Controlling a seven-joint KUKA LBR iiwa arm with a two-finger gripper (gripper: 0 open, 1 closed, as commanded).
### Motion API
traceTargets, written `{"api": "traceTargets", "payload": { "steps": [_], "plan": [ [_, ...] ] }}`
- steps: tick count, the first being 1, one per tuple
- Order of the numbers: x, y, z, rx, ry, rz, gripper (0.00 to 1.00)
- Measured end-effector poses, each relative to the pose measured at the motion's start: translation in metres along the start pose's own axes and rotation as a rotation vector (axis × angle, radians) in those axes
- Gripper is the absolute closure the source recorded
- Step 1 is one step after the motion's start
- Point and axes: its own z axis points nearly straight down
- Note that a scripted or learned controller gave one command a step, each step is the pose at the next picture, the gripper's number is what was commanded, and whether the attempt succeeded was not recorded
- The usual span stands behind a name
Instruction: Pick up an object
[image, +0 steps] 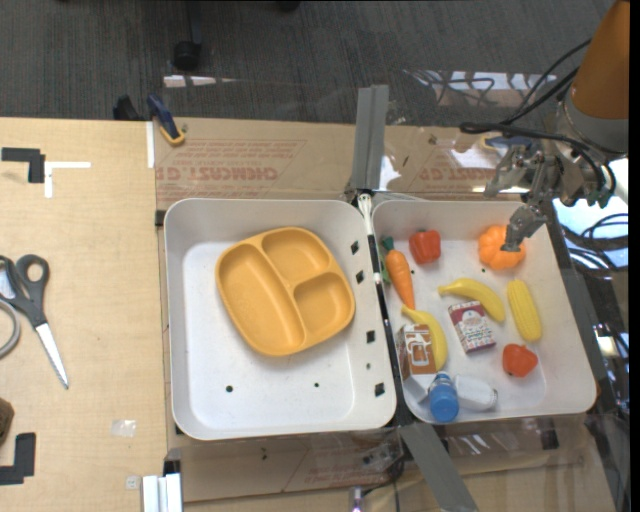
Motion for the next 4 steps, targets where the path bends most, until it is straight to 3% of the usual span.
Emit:
{"api": "traceTargets", "payload": {
  "steps": [1,2,3,4],
  "plan": [
    [0.081,-0.040,0.130,-0.001,0.001,-0.075,0.00],
    [0.072,-0.045,0.156,0.009,-0.029,-0.006,0.00],
    [0.089,-0.027,0.156,0.009,-0.034,0.084,0.00],
    [0.104,0.026,0.170,-0.001,0.001,0.201,0.00]
  ]
}}
